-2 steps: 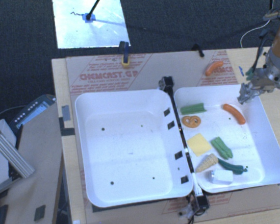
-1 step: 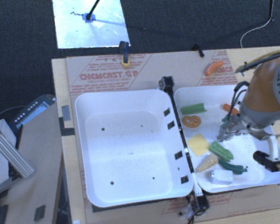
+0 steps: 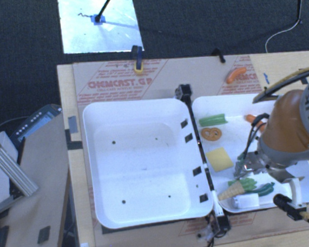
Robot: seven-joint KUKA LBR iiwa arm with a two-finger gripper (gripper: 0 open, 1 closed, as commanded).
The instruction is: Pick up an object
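Note:
The right bin [image 3: 207,103] holds several small toys: a green block [image 3: 213,120], a brown pretzel [image 3: 211,134], a yellow square [image 3: 220,159], a tan cone [image 3: 229,190], a white piece [image 3: 247,200] and green pieces [image 3: 261,188]. An orange bit [image 3: 250,118] lies near the arm. My gripper [image 3: 241,170] hangs low over the green pieces, just right of the yellow square. The grey and orange arm [image 3: 288,129] covers the right part of that bin.
The left bin [image 3: 141,159] lies beside the right one, with a black clip divider [image 3: 197,143] between them. An orange toy [image 3: 236,75] rests on the cardboard behind the bins. A yellow clamp [image 3: 138,67] sits at the back edge.

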